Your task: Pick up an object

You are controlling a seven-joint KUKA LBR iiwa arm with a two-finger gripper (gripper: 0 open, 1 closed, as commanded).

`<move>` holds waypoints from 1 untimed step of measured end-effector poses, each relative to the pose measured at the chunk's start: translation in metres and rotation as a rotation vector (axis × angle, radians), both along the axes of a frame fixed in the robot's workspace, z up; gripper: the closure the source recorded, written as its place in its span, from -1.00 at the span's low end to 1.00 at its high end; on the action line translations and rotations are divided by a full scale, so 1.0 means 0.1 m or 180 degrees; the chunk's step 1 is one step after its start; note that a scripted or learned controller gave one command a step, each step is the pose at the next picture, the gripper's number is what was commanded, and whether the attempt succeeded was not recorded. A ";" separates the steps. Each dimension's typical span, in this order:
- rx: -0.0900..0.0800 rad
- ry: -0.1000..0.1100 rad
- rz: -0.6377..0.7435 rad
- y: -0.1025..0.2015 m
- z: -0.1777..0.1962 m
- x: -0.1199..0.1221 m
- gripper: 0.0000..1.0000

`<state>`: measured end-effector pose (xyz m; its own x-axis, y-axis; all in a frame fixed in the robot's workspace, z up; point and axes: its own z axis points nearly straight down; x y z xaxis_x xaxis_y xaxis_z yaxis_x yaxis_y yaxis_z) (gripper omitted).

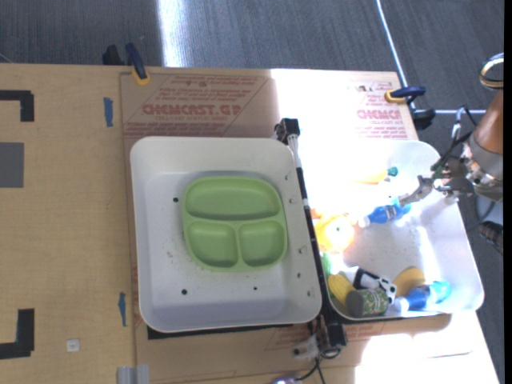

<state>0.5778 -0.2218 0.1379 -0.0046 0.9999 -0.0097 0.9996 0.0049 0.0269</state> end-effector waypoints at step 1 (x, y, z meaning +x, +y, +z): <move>-0.0002 -0.0007 0.0002 0.00 0.00 -0.01 -1.00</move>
